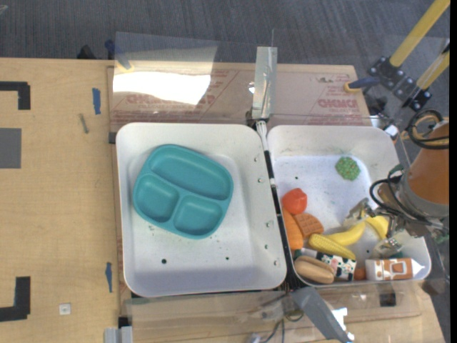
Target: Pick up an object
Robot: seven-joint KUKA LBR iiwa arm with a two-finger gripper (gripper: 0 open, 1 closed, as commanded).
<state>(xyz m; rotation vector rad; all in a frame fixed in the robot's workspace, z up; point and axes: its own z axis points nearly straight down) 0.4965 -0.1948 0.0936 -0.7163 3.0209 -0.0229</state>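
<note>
Low at the right edge of the right bin [314, 138], the hand [376, 229] sits among the toy food, under the arm's orange band [430, 174]. Its metal parts mix with cables and clutter, so I cannot tell whether it is spread or pressed together, and nothing can be seen pinched in it.

Touching or just beside the hand, on its left, lies a yellow banana [348, 236]. Further left are a brown waffle-like piece [308, 225] and an orange-red vegetable [294, 200]. Below the hand, near the bin's front wall, lie a hot dog bun [314, 269] and a small carton [390, 269]. Up and to the left, well apart, sits a green broccoli floret [348, 167]. Far to the left, in the other bin [200, 281], rests a teal divided plate [184, 190].

As I judge it, the reach is made, but no lift is evident; the grasp and the raise are left, with the banana the likeliest target.
</note>
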